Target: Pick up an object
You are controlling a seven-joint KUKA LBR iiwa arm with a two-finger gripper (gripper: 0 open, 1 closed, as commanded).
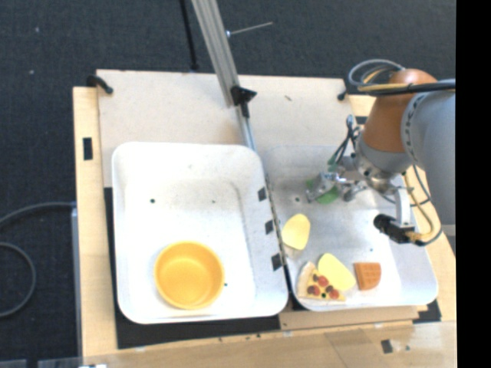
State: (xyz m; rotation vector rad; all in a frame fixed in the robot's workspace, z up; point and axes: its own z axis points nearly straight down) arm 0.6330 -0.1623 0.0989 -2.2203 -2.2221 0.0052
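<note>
Arm (430, 140) enters from 3 o'clock, grey link at the frame edge, orange band (387, 121) above the wrist at about 2 o'clock of frame centre. Wrist pitched down, tool end pointing toward 9 o'clock. Gripper (331, 186) low, just right of centre; metal fingers (316, 192) reach toward 8 o'clock. Finger gap not resolvable at this angle. Cables loop off the wrist toward 4 o'clock.

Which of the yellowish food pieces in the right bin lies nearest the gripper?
The pale yellow oval piece beside the bin's left wall. It lies alone, closer to the gripper than the yellow wedge and pizza slice at the bottom edge.
</note>
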